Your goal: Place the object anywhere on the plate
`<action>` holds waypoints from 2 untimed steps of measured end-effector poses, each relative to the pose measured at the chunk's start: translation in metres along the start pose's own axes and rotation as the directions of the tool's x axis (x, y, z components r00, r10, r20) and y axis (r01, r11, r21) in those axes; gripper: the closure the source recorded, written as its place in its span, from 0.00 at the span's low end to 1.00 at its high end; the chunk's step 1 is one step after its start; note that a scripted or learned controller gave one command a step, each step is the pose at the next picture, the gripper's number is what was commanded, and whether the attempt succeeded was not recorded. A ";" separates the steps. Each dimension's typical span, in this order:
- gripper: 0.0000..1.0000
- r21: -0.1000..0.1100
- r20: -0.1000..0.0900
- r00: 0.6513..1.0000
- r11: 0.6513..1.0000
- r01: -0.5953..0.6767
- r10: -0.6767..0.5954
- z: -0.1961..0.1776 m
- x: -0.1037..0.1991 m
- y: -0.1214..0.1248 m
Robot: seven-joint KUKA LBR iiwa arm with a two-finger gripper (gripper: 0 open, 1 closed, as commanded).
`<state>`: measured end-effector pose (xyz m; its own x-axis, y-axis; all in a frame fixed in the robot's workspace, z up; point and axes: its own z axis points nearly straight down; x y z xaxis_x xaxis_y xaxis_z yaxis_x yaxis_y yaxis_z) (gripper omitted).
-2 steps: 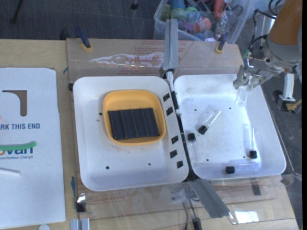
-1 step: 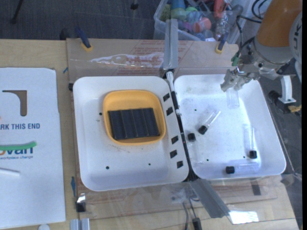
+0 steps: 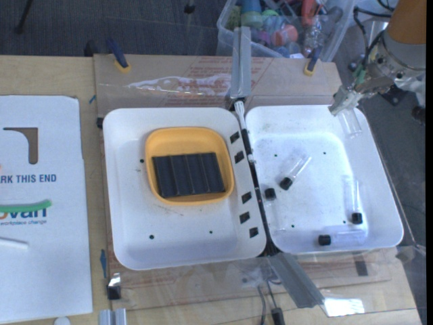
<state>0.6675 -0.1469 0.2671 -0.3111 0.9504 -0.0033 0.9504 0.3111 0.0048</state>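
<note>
Gripper (image 3: pixel 346 101), whose finger state I cannot tell, hangs over the right bin's (image 3: pixel 379 175) top-right rim, with the nearest clear vial (image 3: pixel 293 169) lying toward seven o'clock, its long axis slanting one-to-seven, and the yellow plate (image 3: pixel 157 143) farther toward nine.

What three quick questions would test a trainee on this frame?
1. True or false: the yellow plate sits in the left bin.
2. What lies on the plate? A, a red cup; B, a dark ridged block; C, a spoon.
3. Which bin holds the clear black-capped vials?
Key: 1 true; 2 B; 3 the right bin.
</note>
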 end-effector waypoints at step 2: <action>1.00 -0.002 0.004 0.886 0.886 0.464 -0.464 -0.170 -0.073 -0.023</action>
<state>0.6675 -0.2236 0.4367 -0.7165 0.6975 -0.0087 0.6975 0.7166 0.0045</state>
